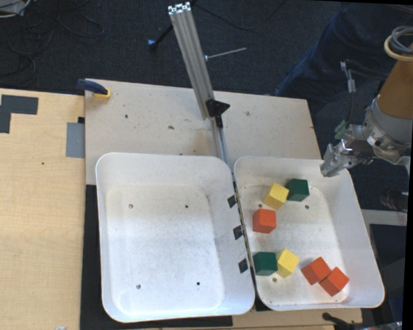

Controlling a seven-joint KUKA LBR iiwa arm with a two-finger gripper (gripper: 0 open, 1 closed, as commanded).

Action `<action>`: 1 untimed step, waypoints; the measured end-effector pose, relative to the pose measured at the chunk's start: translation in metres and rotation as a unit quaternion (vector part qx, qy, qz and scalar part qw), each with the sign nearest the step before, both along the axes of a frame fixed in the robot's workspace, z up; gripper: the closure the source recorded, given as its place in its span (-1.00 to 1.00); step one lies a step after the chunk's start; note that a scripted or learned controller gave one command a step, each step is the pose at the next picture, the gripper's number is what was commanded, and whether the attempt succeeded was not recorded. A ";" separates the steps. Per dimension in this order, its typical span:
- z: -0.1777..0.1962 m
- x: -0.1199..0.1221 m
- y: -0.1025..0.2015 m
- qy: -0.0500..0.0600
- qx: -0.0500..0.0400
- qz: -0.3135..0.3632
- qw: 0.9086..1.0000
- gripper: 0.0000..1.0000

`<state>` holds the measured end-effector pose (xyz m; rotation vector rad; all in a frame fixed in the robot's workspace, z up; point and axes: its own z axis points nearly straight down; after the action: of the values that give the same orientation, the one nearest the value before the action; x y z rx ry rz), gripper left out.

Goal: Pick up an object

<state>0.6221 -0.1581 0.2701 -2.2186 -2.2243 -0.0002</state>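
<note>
Bins [159, 311]: white plastic, matt, speckled. Blocks [264, 220]: smooth painted finish. Bench top [22, 205]: pale wood. Slanted rail [192, 52]: brushed metal.

A: From where does the camera look?

B: It is fixed above the bench [29, 206] and looks down at a slant. The far edge of the bench lies toward the top of the picture, and beyond it is a dark floor with cables.

A: How near is it?

B: Not very near. Both white bins fit inside the frame, the left bin [108, 287] and the right bin [360, 275], side by side, with bench around them.

A: And the arm [399, 89]?

B: It enters from the right edge, at the upper part, cut by the frame.

A: Is there a second view?

B: I can speak for this one view, so no shared part to tell.
</note>
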 end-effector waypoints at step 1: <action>-0.007 0.013 0.053 0.001 0.001 0.001 1.000 1.00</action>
<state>0.6348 -0.1048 0.2628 -2.2134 -2.2240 0.0004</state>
